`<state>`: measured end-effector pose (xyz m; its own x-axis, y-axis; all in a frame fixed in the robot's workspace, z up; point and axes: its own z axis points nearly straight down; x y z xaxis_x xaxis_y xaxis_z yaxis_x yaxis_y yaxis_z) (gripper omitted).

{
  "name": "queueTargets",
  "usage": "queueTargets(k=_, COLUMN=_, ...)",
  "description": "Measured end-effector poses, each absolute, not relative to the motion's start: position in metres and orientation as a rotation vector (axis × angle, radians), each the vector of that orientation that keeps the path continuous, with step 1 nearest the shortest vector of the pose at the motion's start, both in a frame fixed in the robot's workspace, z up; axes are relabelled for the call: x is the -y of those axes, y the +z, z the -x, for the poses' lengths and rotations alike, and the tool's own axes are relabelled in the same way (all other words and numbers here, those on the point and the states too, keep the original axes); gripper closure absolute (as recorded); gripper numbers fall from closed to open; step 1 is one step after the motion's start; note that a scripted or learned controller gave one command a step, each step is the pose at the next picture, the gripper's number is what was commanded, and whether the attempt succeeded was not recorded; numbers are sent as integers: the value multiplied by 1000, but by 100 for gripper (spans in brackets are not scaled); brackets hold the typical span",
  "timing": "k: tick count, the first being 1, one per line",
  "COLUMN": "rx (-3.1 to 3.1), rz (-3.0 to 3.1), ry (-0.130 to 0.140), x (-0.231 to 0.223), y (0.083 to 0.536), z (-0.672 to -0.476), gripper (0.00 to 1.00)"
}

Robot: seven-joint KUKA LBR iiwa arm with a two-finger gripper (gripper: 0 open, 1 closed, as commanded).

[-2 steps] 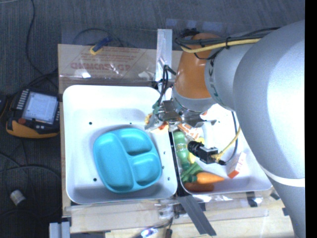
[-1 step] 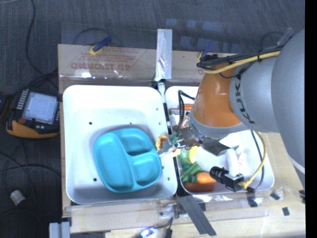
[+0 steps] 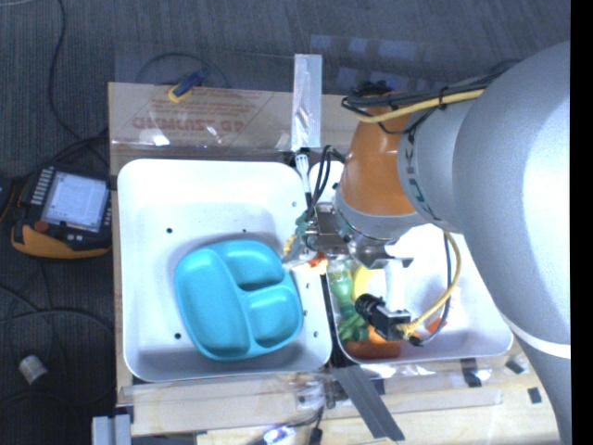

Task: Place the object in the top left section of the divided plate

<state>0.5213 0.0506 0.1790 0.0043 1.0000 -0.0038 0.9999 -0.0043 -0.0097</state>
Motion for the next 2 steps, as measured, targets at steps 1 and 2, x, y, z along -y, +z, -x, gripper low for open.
queueTargets(k=1, rx=2043, rz=2380, ry=15, x=-19, y=179, z=-483, gripper=100)
queueTargets(k=2, rx=2057, rz=2371, ry=17, x=-66, y=179, z=-531, gripper=100)
